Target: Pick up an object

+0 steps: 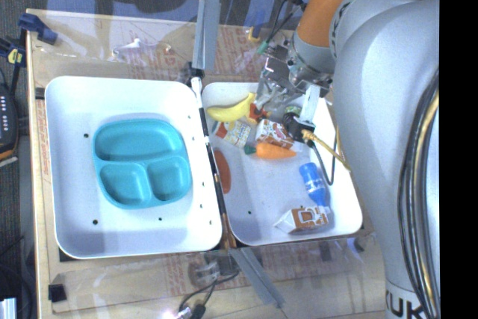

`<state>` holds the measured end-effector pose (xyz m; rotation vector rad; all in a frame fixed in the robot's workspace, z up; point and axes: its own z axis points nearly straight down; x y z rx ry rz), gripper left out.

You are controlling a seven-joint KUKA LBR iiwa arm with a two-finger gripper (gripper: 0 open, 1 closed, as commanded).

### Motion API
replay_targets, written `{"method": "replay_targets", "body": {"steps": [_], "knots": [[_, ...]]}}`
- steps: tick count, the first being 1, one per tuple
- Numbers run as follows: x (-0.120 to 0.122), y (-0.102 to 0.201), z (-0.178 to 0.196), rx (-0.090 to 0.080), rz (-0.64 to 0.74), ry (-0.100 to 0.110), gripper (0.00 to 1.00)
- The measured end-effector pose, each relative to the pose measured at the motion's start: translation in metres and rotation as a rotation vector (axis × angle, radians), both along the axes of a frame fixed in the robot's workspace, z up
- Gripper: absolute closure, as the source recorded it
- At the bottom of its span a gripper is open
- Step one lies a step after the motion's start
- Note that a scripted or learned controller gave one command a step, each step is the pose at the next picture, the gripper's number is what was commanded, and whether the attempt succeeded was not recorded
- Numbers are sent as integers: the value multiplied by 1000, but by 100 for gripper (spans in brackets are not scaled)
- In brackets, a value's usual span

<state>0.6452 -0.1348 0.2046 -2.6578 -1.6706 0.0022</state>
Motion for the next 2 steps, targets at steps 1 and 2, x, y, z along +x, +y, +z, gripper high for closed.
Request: {"method": "replay_targets", "body": {"steps": [1,2], "knots": [[0,0,-1,1,0,1,0],[-11,-66,-15,2,0,4,0]]}}
